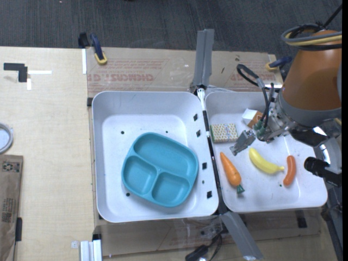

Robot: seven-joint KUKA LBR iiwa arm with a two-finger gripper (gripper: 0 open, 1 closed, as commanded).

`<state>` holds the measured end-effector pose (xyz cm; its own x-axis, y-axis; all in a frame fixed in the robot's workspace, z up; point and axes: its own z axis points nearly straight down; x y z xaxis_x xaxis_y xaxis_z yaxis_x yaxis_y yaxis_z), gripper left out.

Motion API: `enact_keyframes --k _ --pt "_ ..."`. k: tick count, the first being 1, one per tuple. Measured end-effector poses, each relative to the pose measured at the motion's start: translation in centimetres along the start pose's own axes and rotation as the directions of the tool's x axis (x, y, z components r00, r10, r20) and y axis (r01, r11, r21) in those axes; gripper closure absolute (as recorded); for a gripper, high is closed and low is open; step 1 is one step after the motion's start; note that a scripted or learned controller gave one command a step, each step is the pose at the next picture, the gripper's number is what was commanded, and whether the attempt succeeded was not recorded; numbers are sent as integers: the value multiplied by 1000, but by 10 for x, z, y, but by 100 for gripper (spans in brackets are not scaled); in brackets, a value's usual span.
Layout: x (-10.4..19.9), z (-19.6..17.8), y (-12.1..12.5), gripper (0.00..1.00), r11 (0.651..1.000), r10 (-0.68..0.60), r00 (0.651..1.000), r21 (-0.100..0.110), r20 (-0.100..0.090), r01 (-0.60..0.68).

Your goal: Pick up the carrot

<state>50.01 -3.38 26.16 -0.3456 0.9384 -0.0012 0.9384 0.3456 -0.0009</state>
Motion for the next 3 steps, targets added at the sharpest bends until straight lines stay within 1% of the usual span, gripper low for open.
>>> enact_keyframes --k 1,2,3 --pt "38 71 -1 0 1000 -16 1000 2 -1 16" --pt "87 129 17 0 999 -51 998 -12 21 51" --pt "48 70 -6 0 984 -179 984 0 0 179"
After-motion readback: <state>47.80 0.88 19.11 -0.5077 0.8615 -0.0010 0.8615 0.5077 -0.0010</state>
